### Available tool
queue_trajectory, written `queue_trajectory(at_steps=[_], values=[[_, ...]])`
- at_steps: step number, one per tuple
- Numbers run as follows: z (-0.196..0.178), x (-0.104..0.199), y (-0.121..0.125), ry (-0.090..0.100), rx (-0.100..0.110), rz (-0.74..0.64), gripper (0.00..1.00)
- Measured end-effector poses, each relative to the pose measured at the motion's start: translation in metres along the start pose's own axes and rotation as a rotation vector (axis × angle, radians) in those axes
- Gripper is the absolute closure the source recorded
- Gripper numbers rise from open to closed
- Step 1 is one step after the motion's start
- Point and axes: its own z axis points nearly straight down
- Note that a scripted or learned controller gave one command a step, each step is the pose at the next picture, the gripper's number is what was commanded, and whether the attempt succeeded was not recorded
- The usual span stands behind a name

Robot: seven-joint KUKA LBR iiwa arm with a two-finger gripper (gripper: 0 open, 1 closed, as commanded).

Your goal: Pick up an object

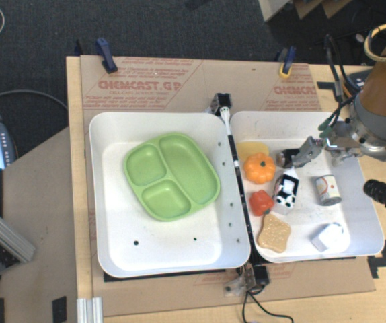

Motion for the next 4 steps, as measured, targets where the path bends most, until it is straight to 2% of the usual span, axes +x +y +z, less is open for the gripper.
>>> queue_trajectory(at_steps=[1,2,3,4], values=[[0.006,0.066,0.003,0.003,0.003,-0.006,0.0],[0.043,0.088,-0.046,0.003,0.01,0.0,0.0],[-0.113,0.11,-0.064,0.001,-0.017,-0.005,0.0],[-0.115,0.109,-0.064,-0.001,-0.003,-0.001,1.0]])
